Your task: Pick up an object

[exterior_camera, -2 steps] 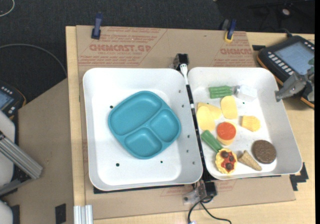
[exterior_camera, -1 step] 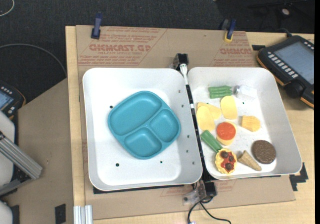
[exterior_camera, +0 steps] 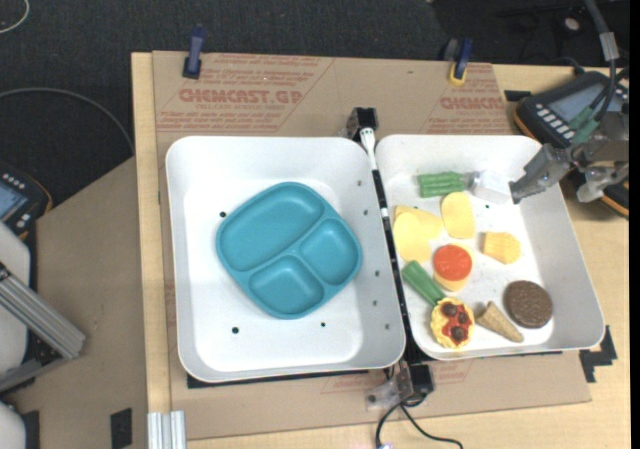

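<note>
Judging by looks alone, every candidate sits in the right bin [exterior_camera: 570,267], and all seem to be light, rigid toy foods that should not crush. Largest is the pale yellow banana-like piece [exterior_camera: 412,233] near the divider, smooth and curved, so it may slip; a pinch across its narrow middle seems safest. The green pod [exterior_camera: 445,183] near the far wall is long and slim, best taken across its width. The orange-topped round piece [exterior_camera: 452,264] and the brown cookie [exterior_camera: 527,303] lie flat and low, offering little edge. The small cone [exterior_camera: 499,321] and the little tart [exterior_camera: 452,323] sit close together near the front wall, awkward to separate. The left bin [exterior_camera: 200,327] carries a teal divided plate [exterior_camera: 288,249].

The gripper [exterior_camera: 528,184] hangs over the right bin's far right part, near the pod's end; whether it is spread or closed I cannot tell, since it blurs into the arm [exterior_camera: 585,152]. What lies directly beneath it is hidden.
</note>
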`<state>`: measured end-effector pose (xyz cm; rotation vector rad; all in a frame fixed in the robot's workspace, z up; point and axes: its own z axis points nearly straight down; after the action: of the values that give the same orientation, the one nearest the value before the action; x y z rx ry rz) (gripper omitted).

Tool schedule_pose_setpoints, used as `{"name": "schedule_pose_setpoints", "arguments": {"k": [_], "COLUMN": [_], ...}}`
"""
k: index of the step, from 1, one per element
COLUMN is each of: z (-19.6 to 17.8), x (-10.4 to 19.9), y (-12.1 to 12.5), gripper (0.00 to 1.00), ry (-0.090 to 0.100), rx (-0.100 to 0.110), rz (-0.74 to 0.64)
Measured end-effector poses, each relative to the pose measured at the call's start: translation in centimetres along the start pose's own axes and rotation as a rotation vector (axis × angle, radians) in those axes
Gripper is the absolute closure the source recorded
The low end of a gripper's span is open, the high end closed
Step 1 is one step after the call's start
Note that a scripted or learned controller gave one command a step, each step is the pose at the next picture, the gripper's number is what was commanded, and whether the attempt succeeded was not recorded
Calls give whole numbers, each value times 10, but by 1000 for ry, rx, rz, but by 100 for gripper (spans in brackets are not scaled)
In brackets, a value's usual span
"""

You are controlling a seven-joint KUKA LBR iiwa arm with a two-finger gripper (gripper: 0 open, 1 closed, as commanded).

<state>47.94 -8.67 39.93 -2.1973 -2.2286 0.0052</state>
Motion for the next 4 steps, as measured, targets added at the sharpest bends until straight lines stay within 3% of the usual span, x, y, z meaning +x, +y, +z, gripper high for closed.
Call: {"name": "schedule_pose_setpoints", "arguments": {"k": [1, 2, 3, 4], "z": [-146, -22, -93, 1], "x": [-123, 26, -125, 11], "y": [-5, 0, -4, 0], "gripper": [0, 0, 0, 0], "ry": [-19, -1, -15, -1], "rx": [-30, 2, -19, -1], "rz": [25, -1, 29, 1]}}
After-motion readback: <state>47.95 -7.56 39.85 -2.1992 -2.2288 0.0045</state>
